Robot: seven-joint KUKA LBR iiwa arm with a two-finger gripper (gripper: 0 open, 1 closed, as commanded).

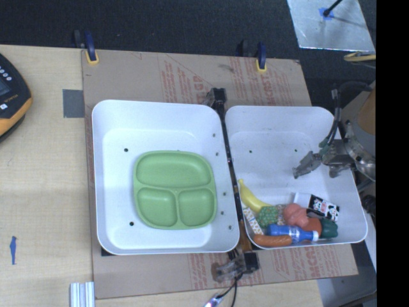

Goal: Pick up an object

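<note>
One gripper hangs over the right bin, near its right wall, with grey fingers pointing left and down toward bare white floor; they look slightly parted with nothing between them, though at this size and blur I would not swear to the gap. Every candidate object lies well below it in the view, heaped in the near corner of that bin: a yellow banana, an orange-red lump, a blue tube, a small black-and-white packet and something green at the far right. The risk is plain. Descending from this position, the fingers would likely close on empty plastic. Moved over the heap, they may straddle two touching items and squeeze one out sideways, or strike the bin's near wall, since the pile sits hard against it. The left bin carries a green divided plate, well apart and probably irrelevant.
</note>
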